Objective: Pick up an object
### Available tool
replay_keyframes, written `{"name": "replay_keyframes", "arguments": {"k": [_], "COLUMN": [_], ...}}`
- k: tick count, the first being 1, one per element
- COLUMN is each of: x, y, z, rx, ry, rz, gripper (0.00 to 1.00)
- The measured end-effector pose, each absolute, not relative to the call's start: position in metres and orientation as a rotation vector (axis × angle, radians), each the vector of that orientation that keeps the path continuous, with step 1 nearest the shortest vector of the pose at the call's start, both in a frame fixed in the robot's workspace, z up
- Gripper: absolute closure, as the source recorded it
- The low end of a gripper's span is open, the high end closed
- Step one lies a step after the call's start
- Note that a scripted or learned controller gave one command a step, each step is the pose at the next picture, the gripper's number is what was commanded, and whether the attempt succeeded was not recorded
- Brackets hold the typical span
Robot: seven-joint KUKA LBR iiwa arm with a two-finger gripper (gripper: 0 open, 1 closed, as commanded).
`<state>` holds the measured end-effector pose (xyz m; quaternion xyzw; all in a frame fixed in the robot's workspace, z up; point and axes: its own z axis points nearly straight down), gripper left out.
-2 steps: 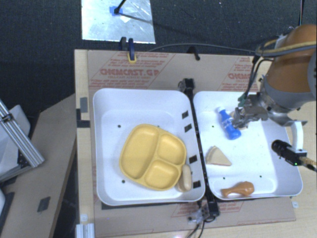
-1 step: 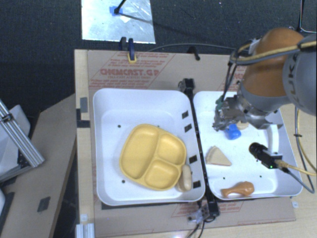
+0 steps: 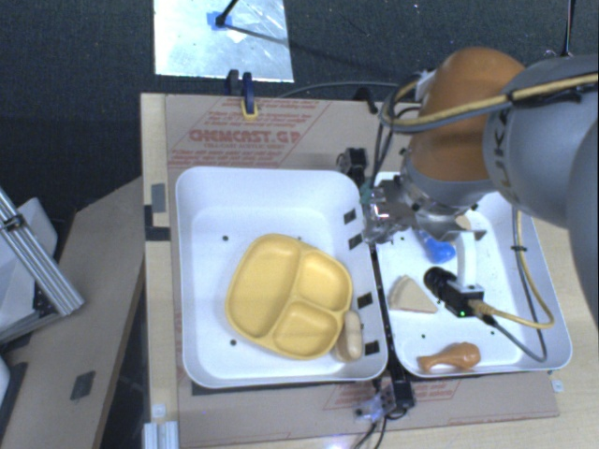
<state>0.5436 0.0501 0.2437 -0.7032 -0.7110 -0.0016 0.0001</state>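
**Blue piece** (image 3: 438, 249): small, rounded. It lies in the upper middle of the right bin (image 3: 547, 297) and is partly covered from above by the wrist. By its position it is the likeliest thing to be picked.

**Gripper** (image 3: 423, 224): low over the right bin, close above or against the blue piece; I cannot tell whether they touch. The wrist hides its working end, so I cannot tell how far it is spread or whether it pinches anything. Nothing can be confirmed as held.

**Step in hand** (judgement): settling on the blue piece for a grasp.
- Centre on the piece before closing.
- Come down straight.
- Keep off the wall shared with the left bin, which runs just beside the gripper.
- A rounded piece may squirt sideways if caught off-centre, so lift vertically and slowly.

**Wedge** (image 3: 410, 296): pale and triangular, near the blue piece on the side towards the camera, but apart from it.

**Drumstick** (image 3: 450, 355): orange-brown, by the right bin's near wall, well apart from the gripper.

**Arm** (image 3: 524, 148): grey with an orange band, reaching in from the right.

**Left bin** (image 3: 201, 251): holds a yellow divided plate (image 3: 285, 293). A small tan roll (image 3: 350, 335) touches the plate's near right edge.
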Motion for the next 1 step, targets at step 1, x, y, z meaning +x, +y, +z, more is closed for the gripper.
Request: {"name": "replay_keyframes", "arguments": {"k": [1], "x": [0.5508], "y": [0.1074], "z": [0.2287], "rx": [-2.211], "ry": [-2.232], "rz": [-0.003], "gripper": [1.0]}}
